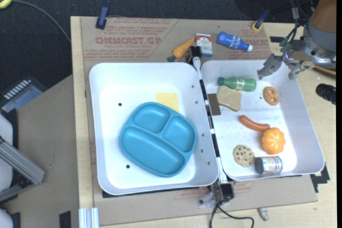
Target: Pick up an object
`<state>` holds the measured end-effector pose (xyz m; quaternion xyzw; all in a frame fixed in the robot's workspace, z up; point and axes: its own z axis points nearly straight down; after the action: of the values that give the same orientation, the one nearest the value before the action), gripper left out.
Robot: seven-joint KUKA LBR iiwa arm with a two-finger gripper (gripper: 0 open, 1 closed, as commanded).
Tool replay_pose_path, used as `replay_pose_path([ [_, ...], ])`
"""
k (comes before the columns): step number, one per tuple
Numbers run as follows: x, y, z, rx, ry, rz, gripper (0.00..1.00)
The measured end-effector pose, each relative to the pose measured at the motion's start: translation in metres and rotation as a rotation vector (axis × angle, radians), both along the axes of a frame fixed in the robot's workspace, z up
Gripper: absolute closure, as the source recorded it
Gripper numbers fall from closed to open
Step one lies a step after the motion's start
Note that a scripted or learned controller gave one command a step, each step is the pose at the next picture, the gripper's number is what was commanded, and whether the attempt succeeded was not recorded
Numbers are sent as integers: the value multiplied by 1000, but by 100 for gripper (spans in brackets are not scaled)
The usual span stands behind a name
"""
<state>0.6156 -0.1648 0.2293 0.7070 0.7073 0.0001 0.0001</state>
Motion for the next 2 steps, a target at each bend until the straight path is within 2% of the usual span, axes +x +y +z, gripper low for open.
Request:
replay_pose_path([
  [1, 13, -47, -95, 0, 5, -2, 0],
  [2, 9, -43, -145, 1, 3, 0, 0],
])
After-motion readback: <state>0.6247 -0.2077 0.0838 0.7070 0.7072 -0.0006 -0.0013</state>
